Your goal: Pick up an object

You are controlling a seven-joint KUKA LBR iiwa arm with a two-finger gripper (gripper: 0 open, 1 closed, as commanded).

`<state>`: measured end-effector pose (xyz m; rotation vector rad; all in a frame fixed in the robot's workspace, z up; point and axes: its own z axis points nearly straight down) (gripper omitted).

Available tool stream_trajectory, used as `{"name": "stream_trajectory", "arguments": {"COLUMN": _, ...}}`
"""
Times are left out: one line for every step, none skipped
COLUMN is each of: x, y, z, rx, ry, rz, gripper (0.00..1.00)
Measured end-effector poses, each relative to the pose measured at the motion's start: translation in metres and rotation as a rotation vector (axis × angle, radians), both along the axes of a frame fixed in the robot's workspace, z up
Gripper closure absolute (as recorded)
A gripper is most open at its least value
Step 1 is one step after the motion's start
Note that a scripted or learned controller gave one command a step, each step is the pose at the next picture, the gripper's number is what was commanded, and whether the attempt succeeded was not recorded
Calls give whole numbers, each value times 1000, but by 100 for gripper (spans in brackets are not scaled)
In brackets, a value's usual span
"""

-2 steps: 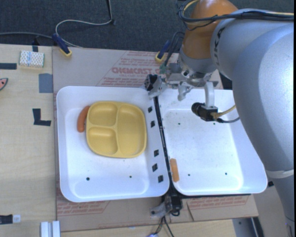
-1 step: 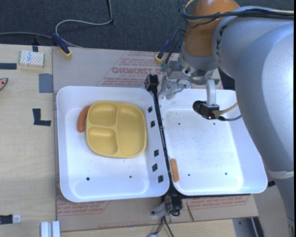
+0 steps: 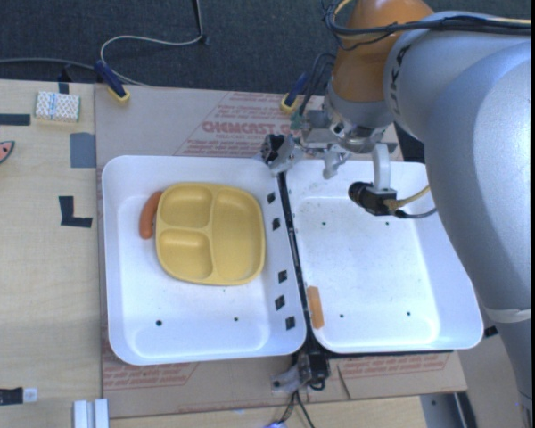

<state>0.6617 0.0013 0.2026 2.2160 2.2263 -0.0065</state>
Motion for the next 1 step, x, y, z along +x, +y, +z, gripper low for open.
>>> {"name": "stream_trajectory", "arguments": {"x": 0, "y": 1, "z": 9, "rx": 0, "ry": 1, "rz": 1, "gripper": 100}}
